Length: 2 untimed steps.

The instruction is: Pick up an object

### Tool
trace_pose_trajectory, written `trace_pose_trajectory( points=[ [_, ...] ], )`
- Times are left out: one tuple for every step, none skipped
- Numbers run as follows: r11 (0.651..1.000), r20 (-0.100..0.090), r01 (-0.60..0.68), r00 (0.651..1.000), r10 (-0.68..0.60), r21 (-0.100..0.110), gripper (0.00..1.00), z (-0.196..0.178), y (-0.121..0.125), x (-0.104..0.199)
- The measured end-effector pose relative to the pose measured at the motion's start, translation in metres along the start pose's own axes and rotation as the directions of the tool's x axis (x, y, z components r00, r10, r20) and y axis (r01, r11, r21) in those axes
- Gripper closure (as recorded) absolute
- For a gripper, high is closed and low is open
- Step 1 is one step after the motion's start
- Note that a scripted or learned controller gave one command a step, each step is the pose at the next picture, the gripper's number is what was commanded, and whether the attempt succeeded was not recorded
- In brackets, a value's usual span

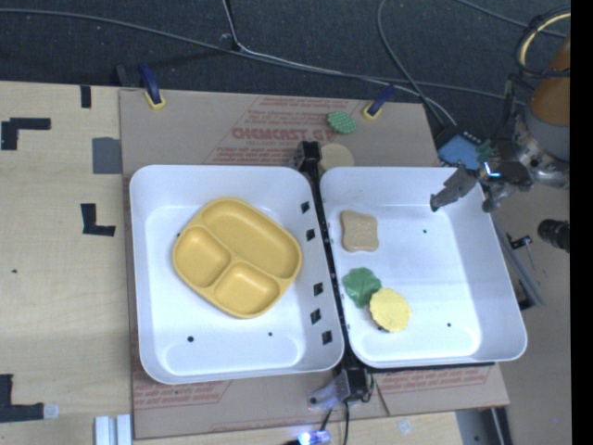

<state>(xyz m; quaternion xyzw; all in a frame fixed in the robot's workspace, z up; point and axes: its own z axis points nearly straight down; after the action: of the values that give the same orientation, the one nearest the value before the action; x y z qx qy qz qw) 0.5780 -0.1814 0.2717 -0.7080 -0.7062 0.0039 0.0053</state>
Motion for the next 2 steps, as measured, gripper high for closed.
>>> trace_pose_trajectory(
  points=[
    [1.0, 0.003, 0.004, 1.0, -0.004, -0.012, 0.0, -0.007, 0.002, 0.001],
    [1.0, 0.002, 0.004, 1.0, -0.004, -0.009, 0.0, 0.056, 0.002, 0.0]
  ],
)
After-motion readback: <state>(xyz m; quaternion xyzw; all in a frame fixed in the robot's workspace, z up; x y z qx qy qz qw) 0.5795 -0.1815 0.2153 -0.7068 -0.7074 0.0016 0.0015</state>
